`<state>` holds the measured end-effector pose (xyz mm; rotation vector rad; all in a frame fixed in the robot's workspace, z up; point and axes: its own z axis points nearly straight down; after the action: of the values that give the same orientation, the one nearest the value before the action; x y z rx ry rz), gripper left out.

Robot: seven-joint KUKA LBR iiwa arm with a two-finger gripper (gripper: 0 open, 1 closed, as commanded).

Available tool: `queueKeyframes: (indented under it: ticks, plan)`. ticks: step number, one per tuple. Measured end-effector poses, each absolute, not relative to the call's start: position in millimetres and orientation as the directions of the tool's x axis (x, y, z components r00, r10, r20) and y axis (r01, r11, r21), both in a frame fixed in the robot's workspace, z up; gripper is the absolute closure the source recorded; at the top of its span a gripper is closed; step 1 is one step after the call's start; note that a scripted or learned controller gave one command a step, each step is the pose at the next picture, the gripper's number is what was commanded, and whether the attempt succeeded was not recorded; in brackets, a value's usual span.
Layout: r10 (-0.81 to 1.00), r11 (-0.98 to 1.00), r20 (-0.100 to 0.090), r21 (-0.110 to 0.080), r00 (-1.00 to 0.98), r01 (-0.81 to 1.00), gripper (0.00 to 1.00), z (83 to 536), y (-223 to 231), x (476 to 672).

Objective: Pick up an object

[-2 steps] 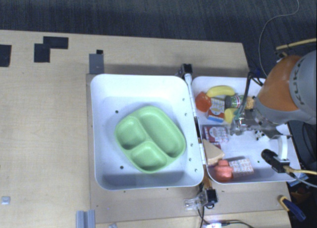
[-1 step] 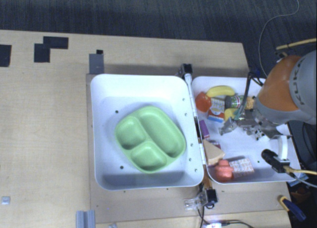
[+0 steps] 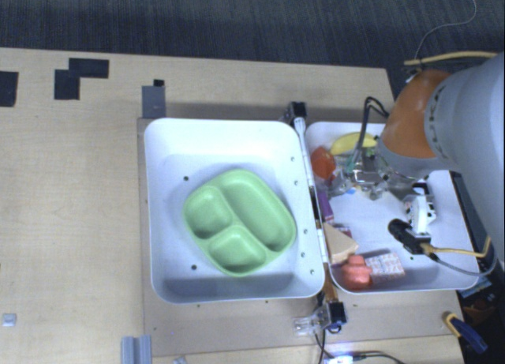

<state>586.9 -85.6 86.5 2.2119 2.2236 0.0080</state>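
Tomato [image 3: 323, 163] just beside pincer [image 3: 357, 178]

Pale wood surface [image 3: 71, 220], carrying two shallow white bins side by side: left bin [image 3: 170, 157] near centre, right bin [image 3: 450, 275] at 3 o'clock, rims touching. Black tape patches [image 3: 79, 76] on the surface at 10 o'clock, well apart from the bins.

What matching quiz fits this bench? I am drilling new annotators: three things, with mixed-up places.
Things:
1. green divided plate
2. yellow banana
3. pink object

Places:
A. near edge of the right bin
B. middle of the left bin
C. far edge of the right bin

Pairs: 1-B, 2-C, 3-A
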Motion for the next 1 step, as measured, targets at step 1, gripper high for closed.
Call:
queueKeyframes:
  ticks: [1]
  plan:
    - [1.000,0.012,-0.001,0.013,-0.012,1.000,1.00,98.7,-85.3,588.8]
